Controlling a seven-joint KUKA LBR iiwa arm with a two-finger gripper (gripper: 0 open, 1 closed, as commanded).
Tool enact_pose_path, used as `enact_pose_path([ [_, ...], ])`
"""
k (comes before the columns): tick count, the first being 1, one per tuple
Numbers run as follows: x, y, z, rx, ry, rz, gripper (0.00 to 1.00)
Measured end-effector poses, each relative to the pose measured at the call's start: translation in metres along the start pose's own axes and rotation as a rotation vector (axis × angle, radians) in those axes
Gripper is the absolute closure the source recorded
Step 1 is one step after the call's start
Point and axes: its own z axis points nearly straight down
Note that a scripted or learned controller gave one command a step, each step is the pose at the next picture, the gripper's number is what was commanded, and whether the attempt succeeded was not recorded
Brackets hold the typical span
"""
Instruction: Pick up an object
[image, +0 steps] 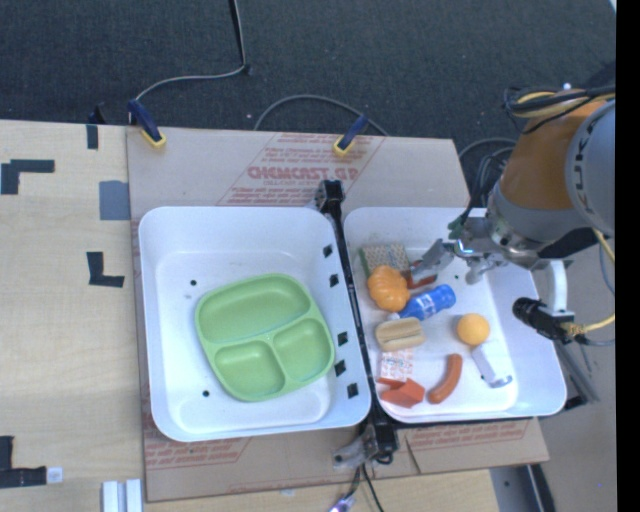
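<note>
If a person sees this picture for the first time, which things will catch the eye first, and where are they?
The green divided plate stands out first, lying alone in the left bin. Next comes the cluster of bright toy food in the right bin: an orange fruit, a blue bottle and a sausage. The grey and orange arm reaches in from the right, its gripper over that bin's upper part.

Left bin (160, 260): shallow white plastic, holds a light green three-compartment plate (264, 335).
Right bin (535, 385): shallow white plastic, holds small toy foods.
Items: round orange fruit (388, 289), blue bottle (430, 301), hot dog bun (400, 334), orange ball (472, 328), red-orange sausage (446, 378).
Arm: grey two-finger gripper (430, 262) low over the right bin's far side, just beside the fruit and bottle.
</note>
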Motion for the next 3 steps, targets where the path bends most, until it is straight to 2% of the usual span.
enact_pose_path([
  [1, 0.037, 0.003, 0.035, 0.001, 0.0, -0.001, 0.0],
  [2, 0.04, 0.022, 0.095, 0.002, -0.001, -0.001, 0.0],
  [3, 0.04, 0.023, 0.085, 0.002, -0.001, -0.001, 1.0],
])
